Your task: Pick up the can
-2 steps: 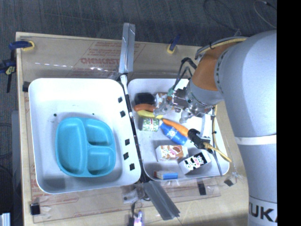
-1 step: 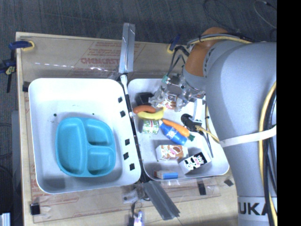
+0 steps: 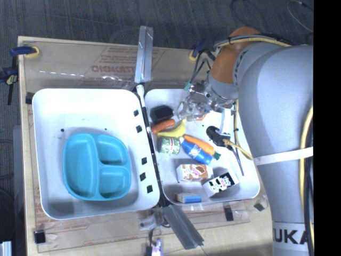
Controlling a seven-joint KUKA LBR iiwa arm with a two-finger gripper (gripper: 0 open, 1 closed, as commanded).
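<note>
The can (image 3: 170, 146), just one of it, small with a green label, sits in the right bin (image 3: 250, 188) close to the left wall, about midway between far and near. Touching its far side is one yellow banana (image 3: 175, 130), and on that lies one orange carrot-like piece (image 3: 163, 125), with one black object (image 3: 161, 112) farther back. Just right of the can lies one blue bottle with an orange cap (image 3: 198, 150). Toward the near side: one small carton with a printed picture (image 3: 192, 172), one black-and-white cow-pattern box (image 3: 220, 183), and one flat blue-and-white piece (image 3: 188, 198) against the near wall. The gripper (image 3: 194, 106) hangs over the far part of this bin, well apart from the can; whether it is open or closed I cannot tell from the clutter of metal there. The grey arm (image 3: 274, 127) comes in from the right, its orange band (image 3: 229, 63) showing.

Two white bins in all. The left bin (image 3: 48, 111) holds one blue divided tray (image 3: 97, 166). Both rest on a pale wooden bench (image 3: 80, 57), with dark carpet-like floor (image 3: 80, 9) beyond.
</note>
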